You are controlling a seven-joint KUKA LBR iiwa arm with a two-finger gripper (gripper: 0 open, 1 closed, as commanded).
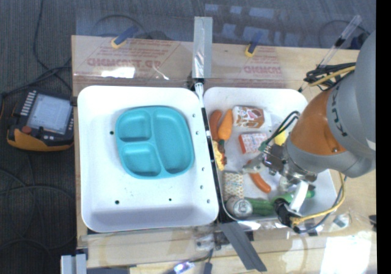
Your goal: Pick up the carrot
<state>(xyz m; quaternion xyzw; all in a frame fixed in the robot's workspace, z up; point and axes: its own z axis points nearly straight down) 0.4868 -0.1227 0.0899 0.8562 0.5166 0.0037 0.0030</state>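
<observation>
An orange carrot (225, 124) lies at the upper left of the right bin (256, 93), beside a darker orange-brown piece (215, 121) against the dividing wall. My gripper (272, 166) hangs low over the middle of that bin, to the lower right of the carrot and well apart from it. A small orange-red stick (261, 182) lies just below the gripper. The wrist and its orange band (313, 133) hide the bin's right part.
Two snack packets (249, 117) (252, 143) lie right of the carrot. A can (241, 207) and a green vegetable (264, 207) sit at the bin's front. The left bin (98, 199) holds a teal divided plate (154, 141).
</observation>
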